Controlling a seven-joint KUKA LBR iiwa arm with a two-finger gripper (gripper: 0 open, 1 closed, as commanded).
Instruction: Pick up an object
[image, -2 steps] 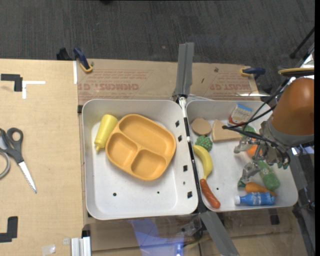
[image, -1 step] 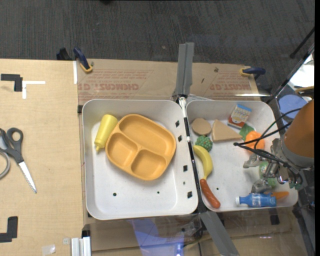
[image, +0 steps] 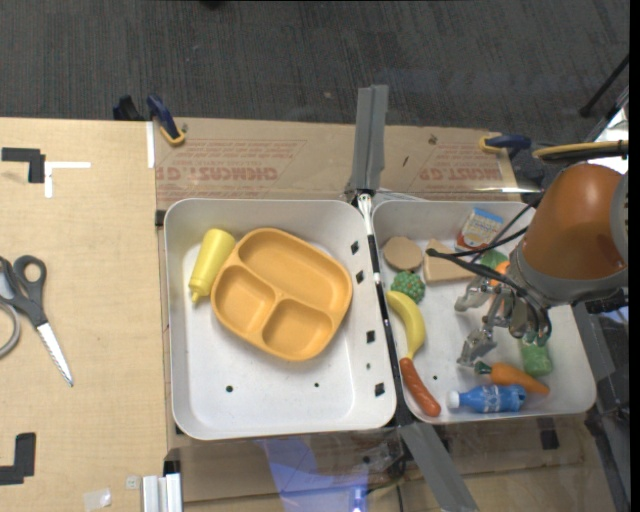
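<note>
Camera view looks down on two shallow white bins sitting side by side on the worktop, so here's the count. Left white bin (image: 190, 400): one orange three-compartment plastic plate (image: 278, 293) near the middle and one yellow squeeze bottle (image: 208, 262) tucked against the plate's left edge, its narrow end pointing toward the near-left corner of the bin.

Right white bin (image: 570, 400) is the crowded one: one yellow banana (image: 408, 318) by the left wall, long axis running roughly far to near with a curve; one red-orange sausage-shaped toy (image: 420, 388) just below it, angled toward the near edge; one green bumpy round thing (image: 407, 285) and one tan round disc (image: 404, 254) at the far-left corner; one pale wooden flat block (image: 450, 266) beside the disc; one small packet with red and blue print (image: 482, 226) at the far edge; one blue-and-white small bottle (image: 488, 400) lying along the near edge, long axis left to right, white cap end to the left; one orange carrot toy (image: 516, 376) just above it, tip pointing right; one green chunk (image: 537, 357) near the carrot.

One metal two-finger end effector (image: 482, 322) hangs over the middle of the right bin, fingers spread apart with nothing between them. Off the bins, one pair of grey-handled scissors (image: 35, 312) lies at the worktop's left edge.
</note>
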